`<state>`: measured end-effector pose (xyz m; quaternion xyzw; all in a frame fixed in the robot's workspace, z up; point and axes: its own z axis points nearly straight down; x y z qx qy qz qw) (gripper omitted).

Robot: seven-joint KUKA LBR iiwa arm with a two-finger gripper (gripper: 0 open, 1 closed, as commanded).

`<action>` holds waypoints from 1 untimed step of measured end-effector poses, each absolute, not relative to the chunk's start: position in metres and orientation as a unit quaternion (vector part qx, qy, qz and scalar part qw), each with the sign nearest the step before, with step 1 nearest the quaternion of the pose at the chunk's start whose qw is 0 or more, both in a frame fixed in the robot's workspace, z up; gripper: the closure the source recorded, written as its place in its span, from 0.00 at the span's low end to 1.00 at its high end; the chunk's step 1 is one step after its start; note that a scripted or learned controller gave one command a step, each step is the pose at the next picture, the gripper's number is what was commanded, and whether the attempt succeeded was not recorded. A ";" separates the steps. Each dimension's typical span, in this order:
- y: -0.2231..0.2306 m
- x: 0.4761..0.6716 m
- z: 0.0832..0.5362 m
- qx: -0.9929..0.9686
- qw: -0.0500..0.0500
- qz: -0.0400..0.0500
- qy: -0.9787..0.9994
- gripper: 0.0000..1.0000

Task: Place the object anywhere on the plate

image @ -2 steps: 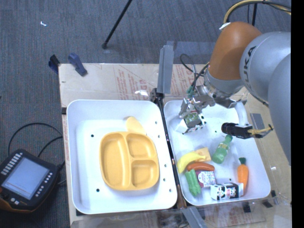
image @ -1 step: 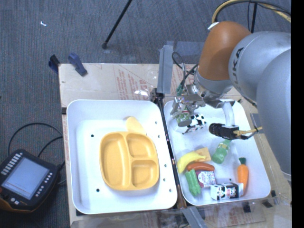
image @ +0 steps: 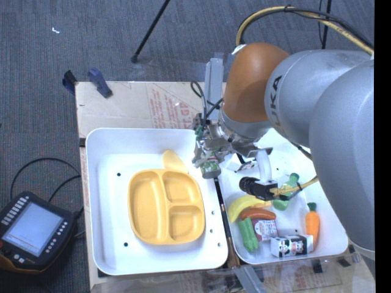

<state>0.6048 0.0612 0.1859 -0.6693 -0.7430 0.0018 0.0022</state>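
Plate [image: 166,214] in left bin [image: 101,194], toys [image: 269,224] right

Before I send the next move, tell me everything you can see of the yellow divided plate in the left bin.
The yellow plastic-looking divided plate lies flat, right side up, on the floor of the left shallow white bin, roughly at its centre. It has rounded corners and three compartments: one long one along its left side and two smaller ones on the right. A tab sticks out from its upper edge. Nothing lies in any compartment. It touches only the bin floor.
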 end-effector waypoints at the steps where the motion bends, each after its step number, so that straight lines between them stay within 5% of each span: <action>1: 0.061 0.605 0.194 -0.670 0.004 0.003 -0.743 1.00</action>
